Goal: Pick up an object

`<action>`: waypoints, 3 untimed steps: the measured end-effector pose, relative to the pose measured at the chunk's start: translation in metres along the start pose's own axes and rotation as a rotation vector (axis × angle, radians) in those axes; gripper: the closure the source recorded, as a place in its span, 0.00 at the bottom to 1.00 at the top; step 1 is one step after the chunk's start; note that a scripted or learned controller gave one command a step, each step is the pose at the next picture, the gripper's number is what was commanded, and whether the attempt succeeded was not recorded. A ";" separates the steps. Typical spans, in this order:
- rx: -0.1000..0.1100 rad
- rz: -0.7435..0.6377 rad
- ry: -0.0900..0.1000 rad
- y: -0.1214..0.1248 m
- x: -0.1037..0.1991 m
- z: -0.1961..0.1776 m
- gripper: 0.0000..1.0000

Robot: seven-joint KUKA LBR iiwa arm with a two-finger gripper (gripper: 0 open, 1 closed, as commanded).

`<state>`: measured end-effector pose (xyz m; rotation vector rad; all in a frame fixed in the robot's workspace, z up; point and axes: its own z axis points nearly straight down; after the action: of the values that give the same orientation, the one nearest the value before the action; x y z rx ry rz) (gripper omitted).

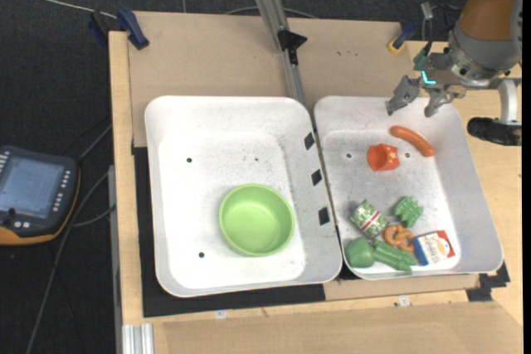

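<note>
The gripper (421, 99) hangs over the far edge of the right bin (473, 178), fingers spread apart with nothing between them. Just below it lies an orange sausage (412, 139), and beside that a red pepper (382, 157). Nearer the front of that bin sit a small can (366, 217), a green broccoli piece (407, 209), a pretzel (397, 237), a green vegetable (373, 254) and a carton (434, 247). The left bin (178, 137) holds a green bowl (256, 219)
</note>
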<state>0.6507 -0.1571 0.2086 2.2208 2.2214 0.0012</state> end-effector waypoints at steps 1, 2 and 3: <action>0.000 0.000 0.000 0.000 0.000 0.000 0.00; 0.004 0.000 0.001 0.004 0.009 0.048 0.00; 0.005 0.000 0.001 0.008 0.017 0.104 0.00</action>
<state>0.6587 -0.1397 0.1045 2.2234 2.2249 -0.0039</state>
